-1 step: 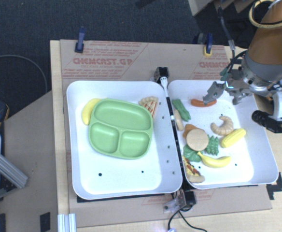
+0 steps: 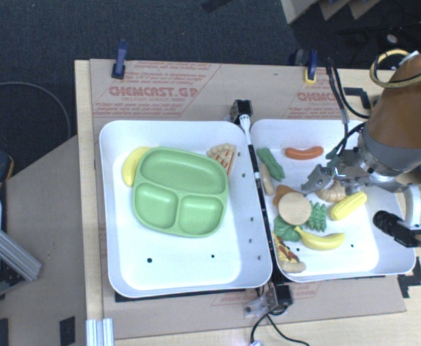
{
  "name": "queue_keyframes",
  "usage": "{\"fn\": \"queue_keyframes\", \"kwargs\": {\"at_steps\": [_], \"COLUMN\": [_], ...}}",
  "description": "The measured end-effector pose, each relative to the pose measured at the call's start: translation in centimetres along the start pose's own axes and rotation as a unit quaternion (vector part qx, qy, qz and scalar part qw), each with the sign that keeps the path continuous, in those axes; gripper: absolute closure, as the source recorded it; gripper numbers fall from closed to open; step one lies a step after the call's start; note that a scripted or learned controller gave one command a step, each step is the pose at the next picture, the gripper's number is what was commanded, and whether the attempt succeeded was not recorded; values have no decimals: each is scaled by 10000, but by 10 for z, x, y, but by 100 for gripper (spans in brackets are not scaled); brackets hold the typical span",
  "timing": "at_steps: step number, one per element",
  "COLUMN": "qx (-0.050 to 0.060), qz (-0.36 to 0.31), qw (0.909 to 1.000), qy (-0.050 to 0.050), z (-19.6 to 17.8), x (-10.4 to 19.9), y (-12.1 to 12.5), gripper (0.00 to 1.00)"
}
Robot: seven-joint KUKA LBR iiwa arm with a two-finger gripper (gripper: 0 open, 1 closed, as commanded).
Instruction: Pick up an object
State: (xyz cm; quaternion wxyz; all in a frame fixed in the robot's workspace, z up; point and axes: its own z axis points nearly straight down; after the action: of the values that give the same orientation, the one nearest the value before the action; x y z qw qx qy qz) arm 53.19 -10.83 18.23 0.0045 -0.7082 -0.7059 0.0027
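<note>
Right now your hand (image 2: 333,182) hangs low in the right bin (image 2: 383,265), its spread hidden from you, over a pale toy (image 2: 332,192) at twelve o'clock from the banana (image 2: 321,240), so next you must close and lift.

bins (image 2: 189,276): smooth white plastic, slightly glossy
divided tray (image 2: 178,191): matt green plastic
bench top (image 2: 160,89): brown protective paper, printed red
banana (image 2: 321,240): glossy yellow plastic
gripper (image 2: 331,181): bare grey metal
</note>
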Motion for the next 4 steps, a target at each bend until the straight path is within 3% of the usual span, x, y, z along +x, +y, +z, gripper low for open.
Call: {"fn": "queue_keyframes", "kwargs": {"at_steps": [1,2,3,4], "qx": [9,-65,-101,-95], "qz": [0,-6,-87,-63], "qw": [10000,10000,9999,9999], "qy": [3,-17,9,11], "z": [68,53,-19,-105], "x": [0,0,110,170], "y": [-57,-52,-21,-54], "gripper": [0,100,100,100]}}
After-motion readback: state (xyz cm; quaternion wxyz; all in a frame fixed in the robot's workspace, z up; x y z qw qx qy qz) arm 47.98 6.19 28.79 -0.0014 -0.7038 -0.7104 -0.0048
